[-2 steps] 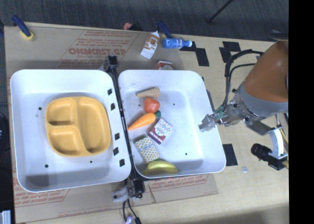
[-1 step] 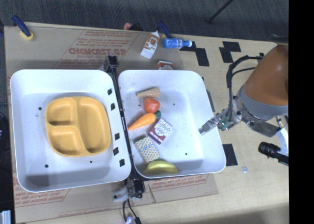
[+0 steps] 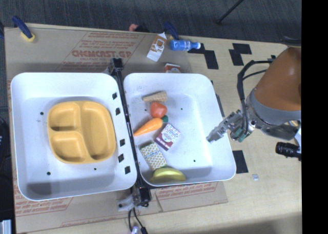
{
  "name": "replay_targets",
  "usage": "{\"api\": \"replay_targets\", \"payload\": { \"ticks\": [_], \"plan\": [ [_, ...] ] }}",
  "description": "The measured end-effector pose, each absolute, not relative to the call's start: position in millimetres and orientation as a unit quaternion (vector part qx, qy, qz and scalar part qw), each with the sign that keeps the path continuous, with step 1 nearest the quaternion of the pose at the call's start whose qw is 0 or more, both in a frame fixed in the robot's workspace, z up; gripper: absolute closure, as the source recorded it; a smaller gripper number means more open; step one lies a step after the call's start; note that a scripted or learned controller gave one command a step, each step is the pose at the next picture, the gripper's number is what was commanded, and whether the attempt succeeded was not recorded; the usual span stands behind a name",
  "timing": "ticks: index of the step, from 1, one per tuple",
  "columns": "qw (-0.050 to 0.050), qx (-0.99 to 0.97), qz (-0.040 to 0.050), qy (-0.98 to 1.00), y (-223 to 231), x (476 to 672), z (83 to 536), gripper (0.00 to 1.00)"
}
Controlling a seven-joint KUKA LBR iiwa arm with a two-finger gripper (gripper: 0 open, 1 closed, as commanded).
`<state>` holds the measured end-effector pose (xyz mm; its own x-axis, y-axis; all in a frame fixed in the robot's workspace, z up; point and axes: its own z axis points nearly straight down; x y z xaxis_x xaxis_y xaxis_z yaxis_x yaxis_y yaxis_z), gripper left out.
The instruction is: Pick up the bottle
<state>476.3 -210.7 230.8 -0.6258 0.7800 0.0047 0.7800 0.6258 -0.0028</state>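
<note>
1. Nearest the lens in the camera view is the arm's orange band (image 3: 281, 81) at right of frame; below it the pincer (image 3: 218, 133) hangs over the right rim of the right bin (image 3: 205, 81). Whether it is apart or together I cannot tell.
2. Upper centre of frame, the bottle (image 3: 182, 45) lies on its side on the counter (image 3: 266, 187), outside both bins, just beside a small carton (image 3: 157, 46).
3. Best approach, I judge: lift clear of the rim, travel up-frame, then close across the bottle's narrow width, away from the carton.
</note>
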Motion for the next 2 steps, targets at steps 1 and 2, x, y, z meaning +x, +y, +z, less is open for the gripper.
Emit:
{"api": "replay_targets", "payload": {
  "ticks": [1, 2],
  "plan": [
    [0.004, -0.299, -0.0003, -0.954, -206.8, 476.5, 231.2, 1.00],
    [0.002, -0.062, -0.0005, -0.998, -210.7, 484.0, 223.9, 1.00]
  ]
}}
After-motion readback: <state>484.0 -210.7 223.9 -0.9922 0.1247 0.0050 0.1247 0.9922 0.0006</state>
